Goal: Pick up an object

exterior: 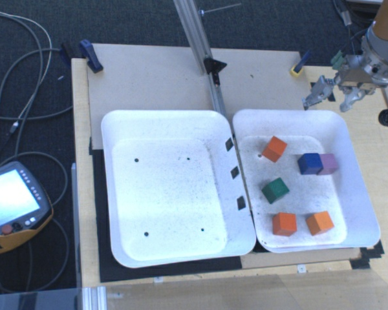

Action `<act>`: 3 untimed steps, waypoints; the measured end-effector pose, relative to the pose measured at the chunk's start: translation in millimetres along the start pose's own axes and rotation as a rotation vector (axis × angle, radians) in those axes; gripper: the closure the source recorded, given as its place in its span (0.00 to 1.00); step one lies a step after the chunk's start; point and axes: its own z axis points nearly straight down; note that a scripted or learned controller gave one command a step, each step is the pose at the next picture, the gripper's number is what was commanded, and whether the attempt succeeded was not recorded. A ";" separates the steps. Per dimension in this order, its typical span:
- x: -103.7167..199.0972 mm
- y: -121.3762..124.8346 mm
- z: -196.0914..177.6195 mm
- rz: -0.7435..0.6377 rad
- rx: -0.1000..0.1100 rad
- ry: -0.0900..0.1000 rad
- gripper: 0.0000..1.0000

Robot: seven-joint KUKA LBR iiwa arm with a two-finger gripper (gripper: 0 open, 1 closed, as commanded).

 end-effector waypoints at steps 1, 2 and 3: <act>27.8 -21.9 157.9 0.002 0.008 0.003 0.00; 58.1 -27.2 200.5 -0.001 0.005 0.004 0.00; 67.9 -62.0 197.6 0.003 0.003 0.003 0.00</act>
